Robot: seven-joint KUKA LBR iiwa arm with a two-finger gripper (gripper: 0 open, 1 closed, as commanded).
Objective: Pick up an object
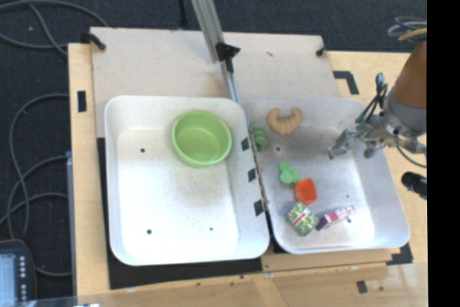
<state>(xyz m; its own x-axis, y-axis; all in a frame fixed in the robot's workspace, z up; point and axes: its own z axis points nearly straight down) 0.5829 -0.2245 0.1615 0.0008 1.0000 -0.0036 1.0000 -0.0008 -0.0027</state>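
Observation:
The right bin (381, 219) holds a tan horseshoe-shaped piece (284, 120) near its back, a small green piece (259, 139) by the left wall, a green block (289, 173), an orange block (306, 190), a green patterned cube (300, 218) and a small pink and purple packet (335, 216) near the front. My gripper (352, 142) hangs over the right side of this bin, right of the objects, fingers spread open with nothing between them. A green bowl (202, 138) sits at the back of the left bin (144, 226).
A slanted metal pole (205, 3) rises from behind the bins' divide. Cables lie on the dark floor at the left. The arm's grey wrist and orange band (411, 86) enter from the right edge.

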